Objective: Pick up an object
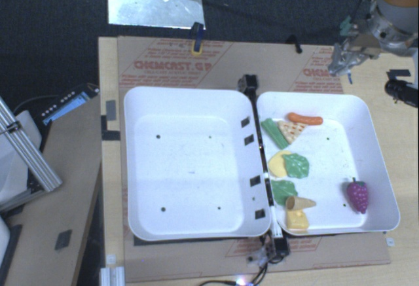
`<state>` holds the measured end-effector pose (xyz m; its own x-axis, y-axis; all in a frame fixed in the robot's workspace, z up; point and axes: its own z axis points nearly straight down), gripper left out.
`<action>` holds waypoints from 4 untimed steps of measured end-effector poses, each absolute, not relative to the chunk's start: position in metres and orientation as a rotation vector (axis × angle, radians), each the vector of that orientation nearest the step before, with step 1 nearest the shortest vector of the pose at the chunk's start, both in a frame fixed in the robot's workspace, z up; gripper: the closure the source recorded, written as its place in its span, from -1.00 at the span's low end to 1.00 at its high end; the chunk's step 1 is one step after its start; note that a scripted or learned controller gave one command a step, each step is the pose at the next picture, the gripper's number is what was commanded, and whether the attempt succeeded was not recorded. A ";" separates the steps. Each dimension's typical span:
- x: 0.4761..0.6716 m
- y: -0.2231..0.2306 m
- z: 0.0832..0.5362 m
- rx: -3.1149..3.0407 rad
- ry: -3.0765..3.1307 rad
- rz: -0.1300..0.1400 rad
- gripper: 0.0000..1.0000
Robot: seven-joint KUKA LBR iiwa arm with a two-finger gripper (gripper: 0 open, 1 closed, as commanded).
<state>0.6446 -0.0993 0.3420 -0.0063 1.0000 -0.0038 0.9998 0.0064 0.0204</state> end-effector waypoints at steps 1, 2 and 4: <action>0.669 -0.048 0.245 2.214 2.234 -0.001 1.00; 0.670 0.021 0.345 2.203 2.229 0.017 1.00; 0.638 0.098 0.401 2.207 2.222 0.016 1.00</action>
